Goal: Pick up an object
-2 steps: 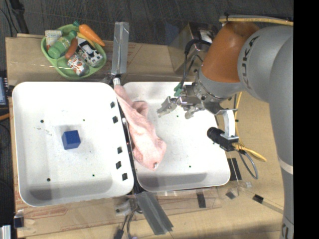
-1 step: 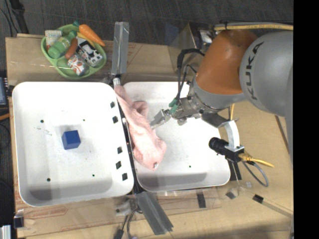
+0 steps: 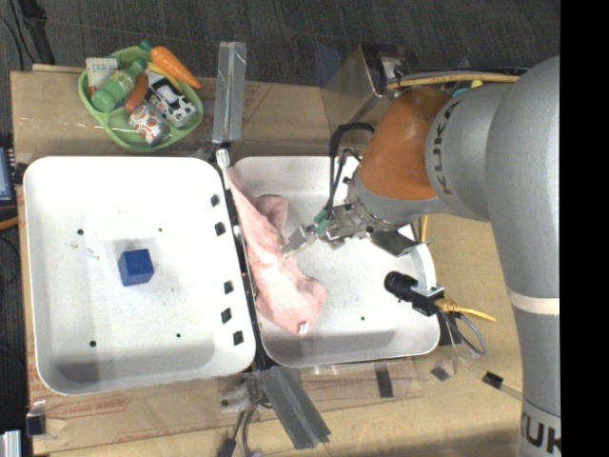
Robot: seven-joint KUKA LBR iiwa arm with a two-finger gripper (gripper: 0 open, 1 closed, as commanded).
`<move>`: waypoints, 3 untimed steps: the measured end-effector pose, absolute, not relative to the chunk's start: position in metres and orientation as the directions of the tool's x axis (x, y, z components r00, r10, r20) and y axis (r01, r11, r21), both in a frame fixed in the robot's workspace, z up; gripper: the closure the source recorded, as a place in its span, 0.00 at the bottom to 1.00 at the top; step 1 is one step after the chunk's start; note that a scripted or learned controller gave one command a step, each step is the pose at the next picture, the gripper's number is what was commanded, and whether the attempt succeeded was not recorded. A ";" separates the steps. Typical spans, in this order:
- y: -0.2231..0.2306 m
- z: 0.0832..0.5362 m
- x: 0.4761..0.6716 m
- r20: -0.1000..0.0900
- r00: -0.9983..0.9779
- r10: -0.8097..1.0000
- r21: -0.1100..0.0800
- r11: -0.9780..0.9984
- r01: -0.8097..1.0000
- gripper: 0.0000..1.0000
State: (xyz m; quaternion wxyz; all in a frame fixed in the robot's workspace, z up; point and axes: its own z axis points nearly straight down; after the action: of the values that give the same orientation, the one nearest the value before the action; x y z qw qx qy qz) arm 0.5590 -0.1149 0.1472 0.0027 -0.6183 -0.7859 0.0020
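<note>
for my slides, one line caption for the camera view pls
KUKA arm's gripper reaches over a pink cloth in the right bin; a blue cube sits in the left bin.

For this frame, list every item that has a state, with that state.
pink cloth: crumpled, lying along the left wall of the right bin.
blue cube: sitting flat in the left bin, untouched.
green bowl: on the bench, full of toy food.
tool: low over the cloth's edge.

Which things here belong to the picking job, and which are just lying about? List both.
Job:
- crumpled pink cloth, right white bin
- small blue cube, left white bin
- gripper, at the cloth

Lying about:
- green bowl of toy food
</note>
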 end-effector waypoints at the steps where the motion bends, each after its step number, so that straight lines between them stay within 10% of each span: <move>1: -0.117 0.092 0.547 0.002 -0.332 0.943 -0.002 0.332 0.943 0.00; 2: -0.112 0.092 0.498 0.001 -0.359 0.933 -0.002 0.359 0.933 0.00; 3: -0.101 0.220 0.478 -0.001 -0.436 0.900 0.001 0.436 0.900 0.00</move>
State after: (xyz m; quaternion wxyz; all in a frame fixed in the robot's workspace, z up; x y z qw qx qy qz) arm 0.4776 -0.1007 0.2199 -0.0005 -0.5308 -0.8475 -0.0002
